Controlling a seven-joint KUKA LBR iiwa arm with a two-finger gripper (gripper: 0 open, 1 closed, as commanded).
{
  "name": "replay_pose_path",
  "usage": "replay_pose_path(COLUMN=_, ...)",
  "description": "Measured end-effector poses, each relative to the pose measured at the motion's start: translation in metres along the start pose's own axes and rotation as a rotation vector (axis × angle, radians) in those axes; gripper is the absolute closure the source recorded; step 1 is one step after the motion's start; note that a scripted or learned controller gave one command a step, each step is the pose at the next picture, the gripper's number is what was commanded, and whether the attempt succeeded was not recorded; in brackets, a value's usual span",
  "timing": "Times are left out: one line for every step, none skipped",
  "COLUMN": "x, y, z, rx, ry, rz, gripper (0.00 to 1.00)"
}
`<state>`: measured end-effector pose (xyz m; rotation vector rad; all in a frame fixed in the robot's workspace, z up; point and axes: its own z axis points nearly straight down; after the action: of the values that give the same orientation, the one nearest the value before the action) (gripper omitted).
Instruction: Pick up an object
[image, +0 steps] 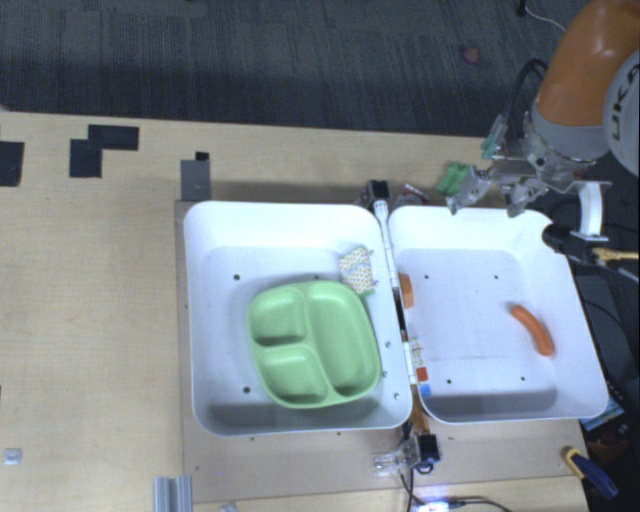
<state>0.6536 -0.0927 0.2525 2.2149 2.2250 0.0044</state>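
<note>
Sausage (532, 329) in rt bin, well below gripper (484, 196).

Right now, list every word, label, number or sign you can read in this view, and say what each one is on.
None can be read.
Arm's grey housing: part of a dark marking at the picture's edge, cut off and too blurred to read.
Divider between the bins: small orange and white tags, too small to read.
Patterned object beside the green tray: dotted print, no lettering.
Orange sausage-shaped object: plain, no markings.

No legible text or labels anywhere.
</note>
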Motion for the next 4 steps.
replay_pose_path(x=-0.025, y=-0.005, z=0.147, rx=0.005, ry=0.000, rz=0.003, gripper=0.00)
replay_pose_path(x=0.007, y=-0.055, z=0.166, rx=-0.004, ry=-0.002, rz=0.004, gripper=0.00)
replay_pose_path(x=0.007, y=-0.055, z=0.166, rx=-0.005, ry=-0.003, rz=0.005, gripper=0.00)
replay_pose_path(x=0.009, y=-0.010, z=0.167, rx=-0.001, ry=0.000, rz=0.000, gripper=0.00)
